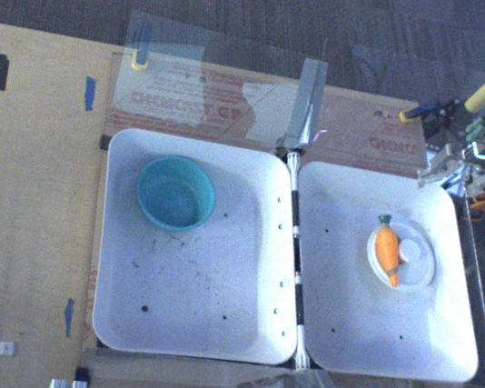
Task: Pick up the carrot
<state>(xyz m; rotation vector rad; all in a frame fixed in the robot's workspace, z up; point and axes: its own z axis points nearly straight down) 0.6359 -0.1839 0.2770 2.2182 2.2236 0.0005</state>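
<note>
My orange plastic-looking carrot with its green top has a smooth, slightly glossy skin. It lies on a small round white plate with a smooth sheen. Both shallow white plastic bins look matt, the left one scuffed with dark specks. The teal round bowl looks like matt plastic. The tan tabletop resembles unpolished wood.

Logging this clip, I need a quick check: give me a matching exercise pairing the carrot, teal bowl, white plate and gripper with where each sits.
Things:
1. carrot
2. teal bowl
3. white plate
4. gripper

Places:
A. left bin, upper left part
B. above the right bin's far right corner
C. lying on the plate
D. right bin, upper right part

Pairs: 1-C, 2-A, 3-D, 4-B
</note>
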